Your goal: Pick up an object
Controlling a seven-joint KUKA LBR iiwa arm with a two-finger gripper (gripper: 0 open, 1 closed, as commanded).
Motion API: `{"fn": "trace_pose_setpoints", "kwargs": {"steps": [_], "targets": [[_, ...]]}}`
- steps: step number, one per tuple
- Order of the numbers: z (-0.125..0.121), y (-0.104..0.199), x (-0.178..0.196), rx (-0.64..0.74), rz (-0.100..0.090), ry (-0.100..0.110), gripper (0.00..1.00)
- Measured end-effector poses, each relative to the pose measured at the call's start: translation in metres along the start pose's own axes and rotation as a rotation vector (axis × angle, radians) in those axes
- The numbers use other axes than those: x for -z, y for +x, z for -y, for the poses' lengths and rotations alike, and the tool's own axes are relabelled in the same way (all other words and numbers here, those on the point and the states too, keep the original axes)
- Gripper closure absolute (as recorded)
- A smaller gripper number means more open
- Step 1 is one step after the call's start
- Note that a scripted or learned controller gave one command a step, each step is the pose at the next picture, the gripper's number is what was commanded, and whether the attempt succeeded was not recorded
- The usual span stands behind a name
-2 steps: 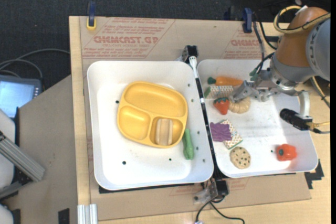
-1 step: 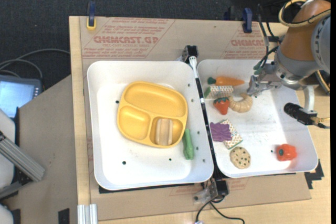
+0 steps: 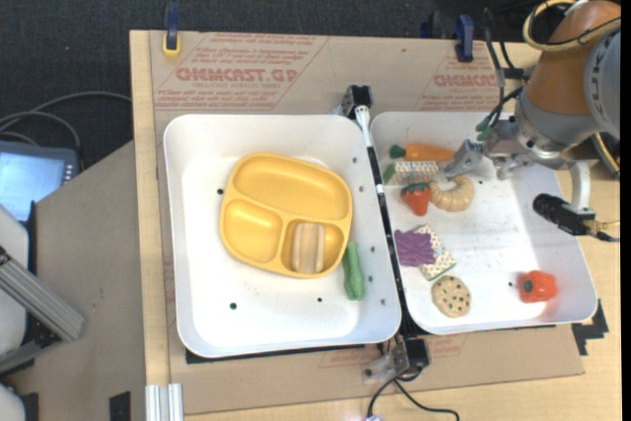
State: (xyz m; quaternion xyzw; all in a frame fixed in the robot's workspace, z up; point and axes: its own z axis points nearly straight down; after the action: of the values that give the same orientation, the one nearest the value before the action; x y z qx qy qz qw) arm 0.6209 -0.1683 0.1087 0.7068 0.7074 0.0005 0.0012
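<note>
I was in the approach, my gripper (image 3: pixel 461 163) low over the right bin (image 3: pixel 572 311), nothing visibly between its fingers; how far they stood apart I could not tell. The croissant (image 3: pixel 455 195) lay just below my tip, the strawberry (image 3: pixel 417 200) beside it. Next, I judged, came a straight descent centred on the croissant before closing.

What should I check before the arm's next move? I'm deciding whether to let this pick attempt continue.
1. Gripper over the right bin: ok.
2. Pickable object close to it, the bagel just below: ok.
3. Object held in the gripper: cannot tell.
4. Bagel free of neighbours: not ok, the red strawberry sits against it.
5. Other targets lying apart, cookie and orange pepper: ok.
</note>
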Motion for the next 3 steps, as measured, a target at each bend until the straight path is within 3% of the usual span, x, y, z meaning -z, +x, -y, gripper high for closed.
{"fn": "trace_pose_setpoints", "kwargs": {"steps": [1, 2, 3], "targets": [[-0.018, 0.024, -0.025, 0.001, 0.003, -0.001, 0.00], [0.046, 0.069, -0.024, -0.001, -0.004, 0.009, 0.00], [0.043, 0.067, -0.024, -0.002, -0.002, 0.003, 0.00]]}}
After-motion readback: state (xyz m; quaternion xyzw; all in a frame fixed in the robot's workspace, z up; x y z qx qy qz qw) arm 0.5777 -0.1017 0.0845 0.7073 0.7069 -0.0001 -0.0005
